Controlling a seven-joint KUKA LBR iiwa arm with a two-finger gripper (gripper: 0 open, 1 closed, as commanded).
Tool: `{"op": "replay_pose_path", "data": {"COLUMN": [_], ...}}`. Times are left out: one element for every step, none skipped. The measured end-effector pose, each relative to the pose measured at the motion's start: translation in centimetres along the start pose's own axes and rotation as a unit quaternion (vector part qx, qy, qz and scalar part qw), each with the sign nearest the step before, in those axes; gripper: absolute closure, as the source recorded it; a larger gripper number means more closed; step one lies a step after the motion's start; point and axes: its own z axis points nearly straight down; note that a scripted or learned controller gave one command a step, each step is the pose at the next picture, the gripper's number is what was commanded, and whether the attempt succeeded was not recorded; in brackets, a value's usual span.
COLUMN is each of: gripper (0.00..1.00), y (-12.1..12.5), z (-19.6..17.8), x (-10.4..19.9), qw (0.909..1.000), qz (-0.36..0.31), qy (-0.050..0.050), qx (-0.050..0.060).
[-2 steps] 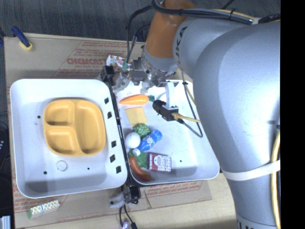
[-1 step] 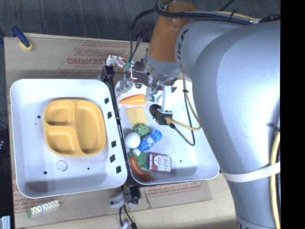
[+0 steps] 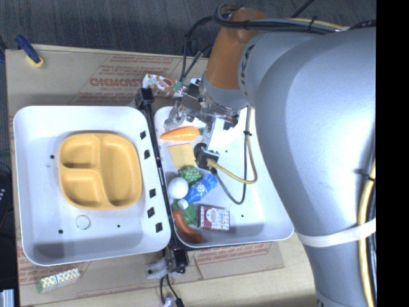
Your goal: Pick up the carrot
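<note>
Two shallow white plastic bins side by side on a cardboard-covered desk [image 3: 115,69]; left bin [image 3: 32,171] carries a yellow plastic tray [image 3: 101,169] with three compartments, lying flat near the bin's middle; right bin [image 3: 255,226] is crowded, and the large grey arm [image 3: 313,139] with its orange band [image 3: 223,59] covers much of it from the right; the small orange carrot [image 3: 179,133] with a pointed left end lies across the upper part of the right bin, close to the divider between bins, resting just above a pale yellow block [image 3: 179,153]; the metal pincer [image 3: 192,110] hangs directly over the carrot's upper edge, its fingers pointing down toward it; whether the fingers are spread or closed, cannot tell, cabling and shadow blur them; the carrot looks to rest in the bin rather than between the fingers; below the yellow block, a green leafy item [image 3: 189,174], a white ball [image 3: 177,187], a blue bottle-like object [image 3: 201,189], a small red-and-white carton [image 3: 214,218], and a reddish-brown sausage-shaped piece [image 3: 185,228] near the bin's lower rim; a yellow cable [image 3: 246,171] loops from the wrist over the bin.
</note>
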Motion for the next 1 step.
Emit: {"op": "replay_pose_path", "data": {"gripper": [0.00], "y": [1.94], "z": [-0.09], "x": [2.60], "qw": [0.9989], "qz": [-0.046], "qy": [0.000], "qx": [-0.003]}}
